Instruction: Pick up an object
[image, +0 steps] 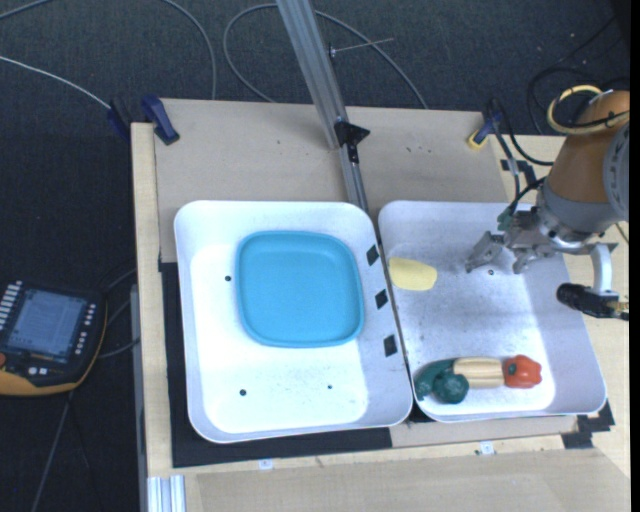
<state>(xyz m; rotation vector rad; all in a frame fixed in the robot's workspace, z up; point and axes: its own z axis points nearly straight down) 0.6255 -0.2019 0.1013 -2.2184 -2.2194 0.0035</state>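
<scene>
Objects sit in right bin (570, 330): yellow piece (413, 274) near left wall, green lump (442, 384), tan block (478, 372), red piece (521, 371) in row along front edge. Gripper (503, 256) hovers over bin's back half, fingers spread apart, nothing between them, well apart from front row. Left bin (205, 300) holds blue plate (299, 288). Handheld screen (45, 330) lies left of bench.

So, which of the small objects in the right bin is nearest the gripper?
The pale yellow oval piece, alone by the bin's left wall. The green, tan and red pieces lie farther from the gripper.
</scene>
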